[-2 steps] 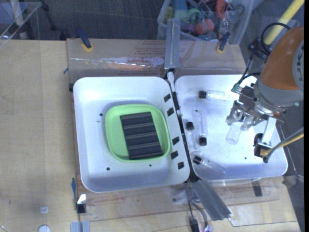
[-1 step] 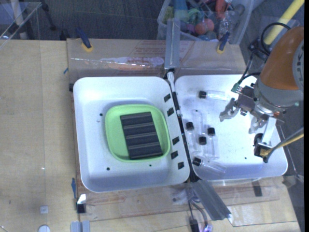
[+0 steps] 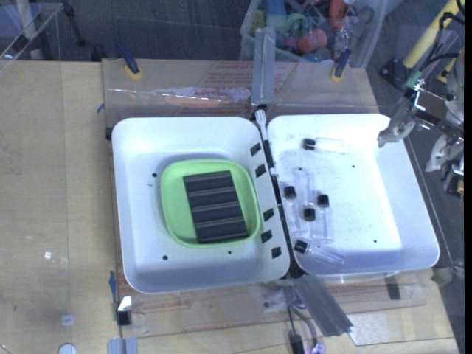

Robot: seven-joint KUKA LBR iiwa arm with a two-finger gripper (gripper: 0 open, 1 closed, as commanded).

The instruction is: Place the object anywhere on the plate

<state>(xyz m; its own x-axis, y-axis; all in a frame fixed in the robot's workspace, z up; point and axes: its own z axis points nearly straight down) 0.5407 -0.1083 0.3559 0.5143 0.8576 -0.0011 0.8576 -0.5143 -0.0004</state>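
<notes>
**Op:** What have I got on the bench, by count?

**Obs:** You have two bins: the left bin (image 3: 136, 198) and the right bin (image 3: 398, 198), touching along the middle of the frame. There is one green plate (image 3: 171, 198), in the middle of the left bin. One dark ridged block (image 3: 214, 207) lies flat on the plate, inside its rim, so your task's thing is on the plate at centre-left of the frame. I count four ridges on it.

**Op:** And the right bin?

**Obs:** You can count five small black caps (image 3: 322, 200), scattered over its left half. They seem to sit on clear tubes (image 3: 328, 255) (the tubes nearly vanish against the white, so I can't give you a firm number).

**Op:** The gripper?

**Obs:** Your gripper (image 3: 394, 130) is at the upper right corner of the right bin, over its rim and well apart from the plate. It is small and blurred there, so I cannot tell whether it is clenched or released. Nothing shows in its grasp. The arm (image 3: 450, 142) behind it is cut off by the frame's right side.

**Op:** Anything else?

**Obs:** There are two blue clamps (image 3: 131, 67) along the top. You also have one clear crate (image 3: 313, 13) of coloured things at upper centre, too jumbled to count.
</notes>
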